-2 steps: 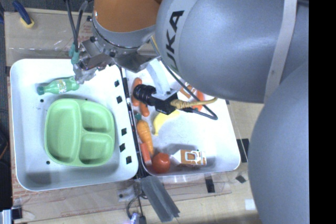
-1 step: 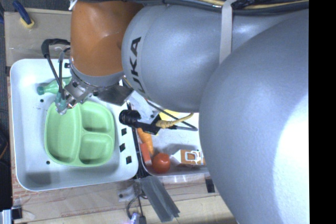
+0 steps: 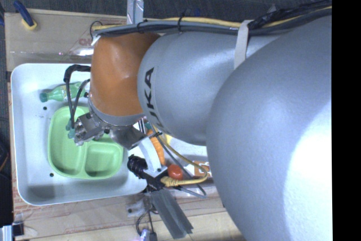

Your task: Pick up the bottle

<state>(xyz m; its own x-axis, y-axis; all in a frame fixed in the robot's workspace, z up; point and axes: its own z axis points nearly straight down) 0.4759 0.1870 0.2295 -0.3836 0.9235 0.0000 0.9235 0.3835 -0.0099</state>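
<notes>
Arm over left bin (image 3: 22, 121).
Claw (image 3: 84, 130) above green tray (image 3: 84, 155); claw state cannot be told. Green bottle (image 3: 59, 93) lies beside tray, ungripped.

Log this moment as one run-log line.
arm: over left bin | gripper: above green tray | bottle: lying beside tray's far edge, not held | grasp: cannot tell

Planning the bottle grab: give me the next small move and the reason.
Probably shift the hand toward the bin's far wall. It sits over the green divided tray, while the green bottle lies on its side just beyond the tray, partly hidden by cables and the arm.
</notes>
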